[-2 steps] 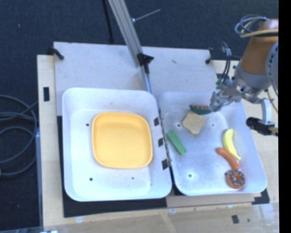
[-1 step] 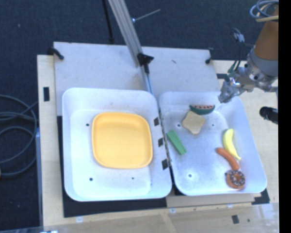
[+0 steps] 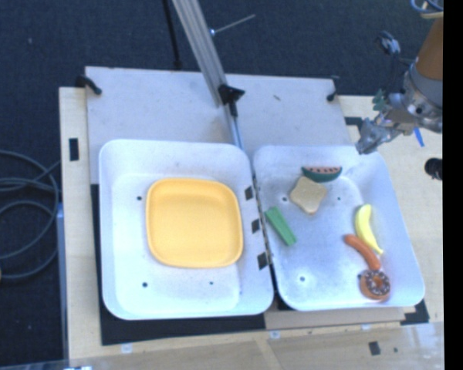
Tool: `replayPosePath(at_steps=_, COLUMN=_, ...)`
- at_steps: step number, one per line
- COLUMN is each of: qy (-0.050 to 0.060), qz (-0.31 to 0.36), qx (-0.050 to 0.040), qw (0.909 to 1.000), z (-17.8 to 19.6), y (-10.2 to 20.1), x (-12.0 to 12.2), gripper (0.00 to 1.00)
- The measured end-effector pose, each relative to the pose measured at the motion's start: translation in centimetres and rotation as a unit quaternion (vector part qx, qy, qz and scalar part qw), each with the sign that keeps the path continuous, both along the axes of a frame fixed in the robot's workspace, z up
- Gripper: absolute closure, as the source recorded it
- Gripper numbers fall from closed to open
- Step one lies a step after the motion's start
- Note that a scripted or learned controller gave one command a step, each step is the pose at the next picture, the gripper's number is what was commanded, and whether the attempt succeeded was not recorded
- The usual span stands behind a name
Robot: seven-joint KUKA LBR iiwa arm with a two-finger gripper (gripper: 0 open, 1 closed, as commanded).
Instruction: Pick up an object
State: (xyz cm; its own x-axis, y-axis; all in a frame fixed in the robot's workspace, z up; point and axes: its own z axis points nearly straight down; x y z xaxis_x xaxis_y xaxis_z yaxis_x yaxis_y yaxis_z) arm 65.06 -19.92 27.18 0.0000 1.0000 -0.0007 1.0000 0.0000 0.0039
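The right bin (image 3: pixel 397 206) holds several toy foods: a watermelon slice (image 3: pixel 322 173), a tan bread slice (image 3: pixel 308 195), a green block (image 3: pixel 280 227), a yellow banana (image 3: pixel 366 227), an orange sausage (image 3: pixel 363 250) and a chocolate doughnut (image 3: pixel 374 284). A yellow square plate (image 3: pixel 194 222) lies in the left bin (image 3: pixel 119 168). My gripper (image 3: pixel 368 142) hangs at the right bin's far right corner, above its rim and apart from all the objects. Nothing shows between its fingers.
A slanted metal pole (image 3: pixel 201 43) rises from a clamp between the bins at the back. Black cables (image 3: pixel 19 199) lie on the floor to the left. The arm's orange band (image 3: pixel 430 48) is at the upper right.
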Motion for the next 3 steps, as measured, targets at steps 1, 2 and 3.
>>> replayPosePath(at_steps=1, qy=0.002, qz=0.001, qx=0.0004, qw=1.0000, z=-1.2, y=4.4, x=-1.0, gripper=1.00)
replayPosePath(at_steps=2, qy=0.001, qz=0.002, qx=0.0008, qw=1.0000, z=-0.6, y=9.6, x=-2.5, gripper=1.00)
replayPosePath(at_steps=3, qy=0.002, qz=0.002, qx=0.0006, qw=1.0000, z=-1.5, y=14.7, x=-2.6, gripper=1.00)
